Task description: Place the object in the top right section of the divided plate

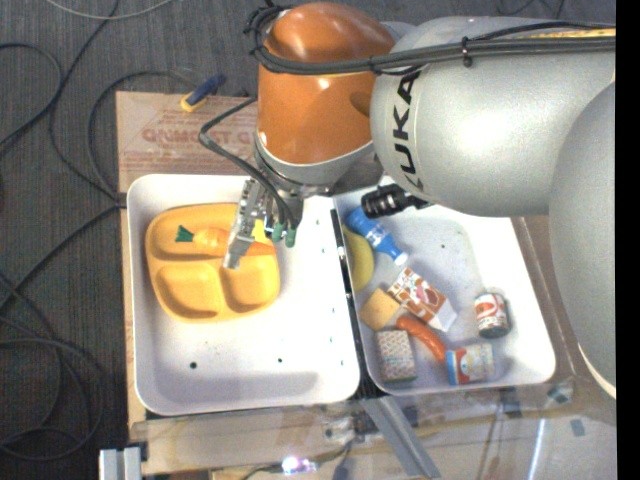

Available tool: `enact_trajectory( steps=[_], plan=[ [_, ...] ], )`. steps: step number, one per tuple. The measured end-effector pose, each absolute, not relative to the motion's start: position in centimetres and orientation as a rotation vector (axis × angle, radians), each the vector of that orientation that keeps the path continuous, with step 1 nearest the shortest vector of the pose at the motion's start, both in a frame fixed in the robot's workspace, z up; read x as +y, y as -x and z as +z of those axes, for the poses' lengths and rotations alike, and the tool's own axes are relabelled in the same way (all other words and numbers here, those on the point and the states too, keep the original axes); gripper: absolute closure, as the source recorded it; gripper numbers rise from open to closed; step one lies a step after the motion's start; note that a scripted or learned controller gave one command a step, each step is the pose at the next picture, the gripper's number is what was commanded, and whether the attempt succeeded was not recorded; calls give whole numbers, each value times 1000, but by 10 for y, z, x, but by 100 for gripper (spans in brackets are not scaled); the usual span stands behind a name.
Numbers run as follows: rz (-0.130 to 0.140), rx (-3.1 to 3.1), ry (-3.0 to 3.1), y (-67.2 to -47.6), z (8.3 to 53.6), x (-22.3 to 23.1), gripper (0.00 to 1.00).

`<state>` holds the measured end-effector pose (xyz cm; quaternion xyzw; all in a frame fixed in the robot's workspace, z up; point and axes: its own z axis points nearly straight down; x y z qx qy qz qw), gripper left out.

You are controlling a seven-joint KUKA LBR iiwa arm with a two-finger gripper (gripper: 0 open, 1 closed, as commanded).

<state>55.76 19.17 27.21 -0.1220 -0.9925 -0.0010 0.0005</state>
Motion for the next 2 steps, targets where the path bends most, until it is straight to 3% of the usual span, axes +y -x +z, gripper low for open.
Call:
enact_trajectory(
  steps=[1, 2],
  plan=[
    [-3, -3098, 511, -543, 228, 179, 100],
    [-3, -3098, 512, -543, 228, 179, 0]
  ],
)
